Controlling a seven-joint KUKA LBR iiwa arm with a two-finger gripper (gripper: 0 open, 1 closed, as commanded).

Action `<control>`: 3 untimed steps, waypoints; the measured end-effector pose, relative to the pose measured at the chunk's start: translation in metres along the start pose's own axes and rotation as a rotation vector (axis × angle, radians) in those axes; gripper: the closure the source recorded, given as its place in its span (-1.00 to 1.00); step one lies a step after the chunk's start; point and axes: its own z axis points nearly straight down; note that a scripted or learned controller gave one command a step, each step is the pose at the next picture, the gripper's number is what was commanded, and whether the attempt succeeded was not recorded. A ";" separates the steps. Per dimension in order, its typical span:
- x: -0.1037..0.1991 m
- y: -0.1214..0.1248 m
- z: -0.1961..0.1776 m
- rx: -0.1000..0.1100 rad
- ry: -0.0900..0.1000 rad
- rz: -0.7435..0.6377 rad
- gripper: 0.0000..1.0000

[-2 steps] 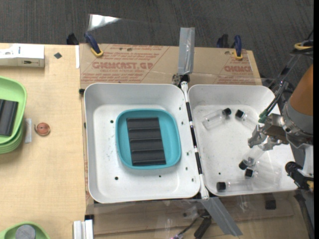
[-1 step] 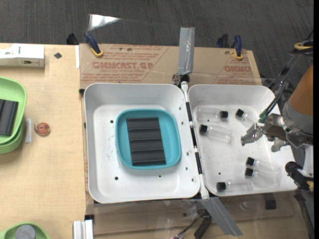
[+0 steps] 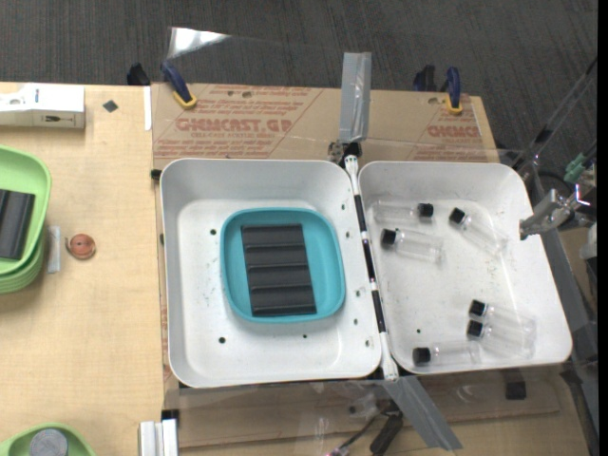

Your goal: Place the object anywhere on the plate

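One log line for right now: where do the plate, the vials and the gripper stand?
plate: teal, left bin, holds dark rack only | vials: clear, black-capped, loose in right bin | gripper: at right bin's right rim

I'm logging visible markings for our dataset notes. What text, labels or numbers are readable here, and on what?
"CHEMCAST GP", partly legible red print on the cardboard sheet behind the left bin; repeated, cut off, behind the right bin.
Smaller red lines there: too blurred.
White box at upper left: dark marks, unreadable.
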 end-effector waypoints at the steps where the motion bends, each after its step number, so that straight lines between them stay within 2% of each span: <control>1: -0.007 0.079 -0.081 0.001 0.000 -0.011 -1.00; 2: 0.000 0.147 -0.111 0.002 0.000 0.135 -1.00; 3: 0.010 0.184 -0.111 0.002 0.000 0.268 -1.00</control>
